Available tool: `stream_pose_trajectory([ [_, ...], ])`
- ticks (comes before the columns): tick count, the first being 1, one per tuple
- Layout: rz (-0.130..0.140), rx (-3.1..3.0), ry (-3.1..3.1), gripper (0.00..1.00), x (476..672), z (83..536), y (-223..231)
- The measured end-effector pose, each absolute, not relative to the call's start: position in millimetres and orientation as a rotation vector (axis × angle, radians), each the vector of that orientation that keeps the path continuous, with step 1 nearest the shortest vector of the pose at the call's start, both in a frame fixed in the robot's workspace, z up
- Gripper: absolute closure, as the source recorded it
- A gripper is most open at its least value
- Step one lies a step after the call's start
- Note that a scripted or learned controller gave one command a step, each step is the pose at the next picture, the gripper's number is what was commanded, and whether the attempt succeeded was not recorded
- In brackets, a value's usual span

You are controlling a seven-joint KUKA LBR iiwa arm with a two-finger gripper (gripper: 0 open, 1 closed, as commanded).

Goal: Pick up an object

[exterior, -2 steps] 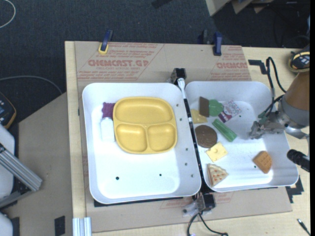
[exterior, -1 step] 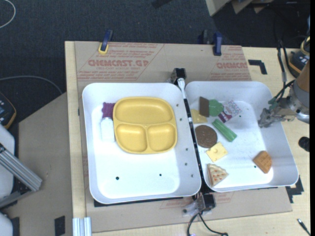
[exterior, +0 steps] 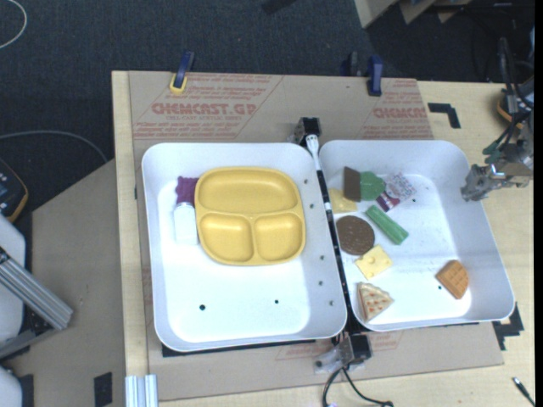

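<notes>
Dark carpet surrounds a cardboard-topped bench [exterior: 254,100] bearing two white bins.

Left bin [exterior: 170,312] holds a yellow divided tray [exterior: 250,214], a purple item [exterior: 186,189] and a white item [exterior: 183,224] at its 9 o'clock. Right bin [exterior: 450,155] holds a brown disc [exterior: 355,234], green block [exterior: 386,225], cheese wedge [exterior: 374,263], pizza slice [exterior: 373,300] and cracker [exterior: 453,278]. Gripper [exterior: 485,181], at the bin's 3 o'clock rim, is blurred; finger state indiscernible.
</notes>
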State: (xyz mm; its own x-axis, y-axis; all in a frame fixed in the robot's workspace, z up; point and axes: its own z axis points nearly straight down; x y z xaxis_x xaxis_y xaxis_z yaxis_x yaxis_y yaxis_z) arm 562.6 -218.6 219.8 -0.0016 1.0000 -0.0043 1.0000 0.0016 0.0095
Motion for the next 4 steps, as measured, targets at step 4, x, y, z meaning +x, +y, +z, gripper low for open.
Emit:
stream_pose_trajectory([
  [4, 0.001, 2.217, 2.23, 1.0, 578.6, 218.2, -67.2],
])
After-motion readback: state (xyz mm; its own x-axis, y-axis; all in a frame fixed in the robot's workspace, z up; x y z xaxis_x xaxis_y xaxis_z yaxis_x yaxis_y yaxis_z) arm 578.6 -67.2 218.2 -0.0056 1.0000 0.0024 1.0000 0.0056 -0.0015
